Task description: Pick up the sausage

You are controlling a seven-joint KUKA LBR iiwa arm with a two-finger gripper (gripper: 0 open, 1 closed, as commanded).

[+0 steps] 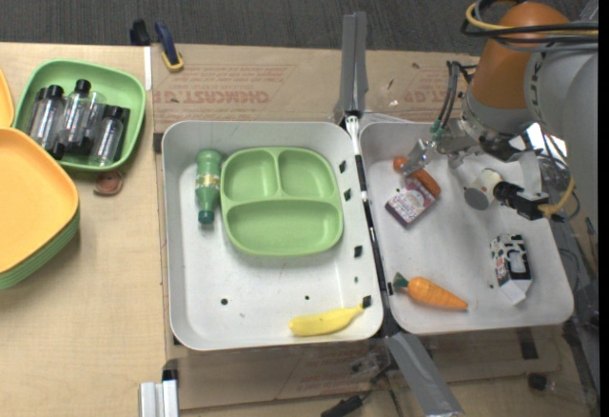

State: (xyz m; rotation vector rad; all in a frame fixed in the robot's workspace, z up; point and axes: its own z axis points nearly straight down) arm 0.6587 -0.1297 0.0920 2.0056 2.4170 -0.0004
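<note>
The sausage (pixel 425 183), short and orange-red, lies in the right bin (pixel 476 315) near its back left corner, touching the top of a purple and white packet (pixel 410 206). My gripper (pixel 417 158) hangs low just above and to the left of the sausage, reaching down from the grey and orange arm at the right. A small red bit shows at the gripper's tip, and I cannot make out what it is.
The right bin also holds a carrot (pixel 433 292) at the front and a black and white carton (pixel 512 268) at the right. In the left bin (pixel 181 244) are a green divided plate (pixel 281 199), a green bottle (pixel 206 185) and a banana (pixel 326 320). A green tray of bottles (pixel 81 115) and yellow plates (pixel 29 206) sit far left.
</note>
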